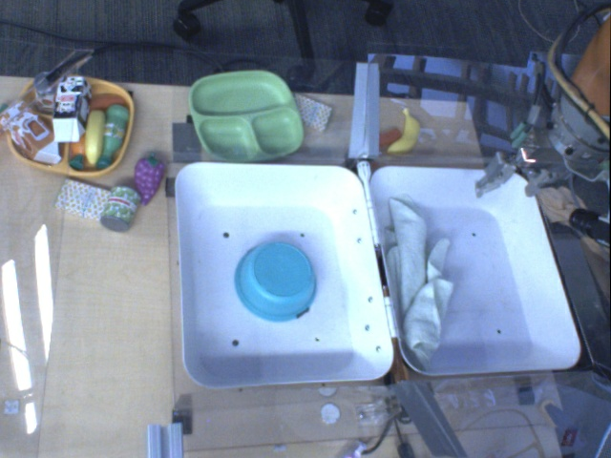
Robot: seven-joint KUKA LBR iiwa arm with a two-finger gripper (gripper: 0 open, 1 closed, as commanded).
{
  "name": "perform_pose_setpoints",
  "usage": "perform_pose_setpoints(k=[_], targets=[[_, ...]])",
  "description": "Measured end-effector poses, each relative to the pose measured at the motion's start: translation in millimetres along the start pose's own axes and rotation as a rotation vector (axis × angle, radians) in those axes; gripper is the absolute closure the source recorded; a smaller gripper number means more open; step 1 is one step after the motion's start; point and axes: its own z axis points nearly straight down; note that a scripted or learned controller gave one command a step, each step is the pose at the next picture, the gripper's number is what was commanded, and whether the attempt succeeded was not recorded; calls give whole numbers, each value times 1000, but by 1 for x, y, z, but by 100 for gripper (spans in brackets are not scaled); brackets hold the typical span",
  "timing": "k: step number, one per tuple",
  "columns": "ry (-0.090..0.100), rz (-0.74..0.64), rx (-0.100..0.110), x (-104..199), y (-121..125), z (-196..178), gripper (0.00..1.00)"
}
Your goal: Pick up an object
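Nearest the lens, the left bin point(205, 351) holds a blue bowl point(276, 280) turned upside down near its middle, so only a smooth dome faces up, an awkward target, I judge. Right of that bin, touching along the shared edge, the right bin point(535, 342) holds a crumpled white cloth point(420, 275) slumped against its near wall, likely the easier pick. Beyond the right bin's far right corner, the gripper point(500, 173) hangs above the rim, clear of both objects; whether it is spread or closed I cannot tell.
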Motion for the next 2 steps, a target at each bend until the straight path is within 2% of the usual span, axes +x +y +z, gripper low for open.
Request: perform_pose_setpoints(k=[1,2], targets=[[0,113,2,-22,-8,116,0],[-1,108,-2,-21,-6,105,100]])
